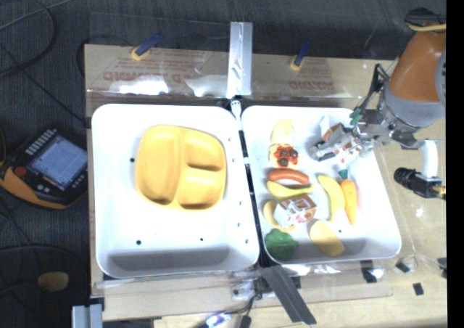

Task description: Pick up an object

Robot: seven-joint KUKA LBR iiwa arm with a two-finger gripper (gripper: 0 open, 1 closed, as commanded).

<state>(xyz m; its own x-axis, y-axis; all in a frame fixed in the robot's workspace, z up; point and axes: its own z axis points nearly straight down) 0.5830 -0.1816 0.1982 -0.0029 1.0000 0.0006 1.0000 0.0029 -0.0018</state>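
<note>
The right white bin [377, 243] holds several toy foods: a red sausage [288, 176], a yellow banana [332, 194], an orange carrot [350, 201], a green vegetable [281, 244], a white and red packet [299, 210], a yellow oval piece [326, 239], a pale piece [283, 130] and a small red and black item [284, 153]. My gripper [335, 142] hangs over the back right part of this bin, above bare floor and just behind the carrot's green top. Nothing can be seen held in it.
The left white bin [116, 247] holds a yellow divided plate [180, 166]. The grey arm with its orange band [420, 65] reaches in from the right over the bin's rim. A handheld controller [47, 167] lies on the floor at the left.
</note>
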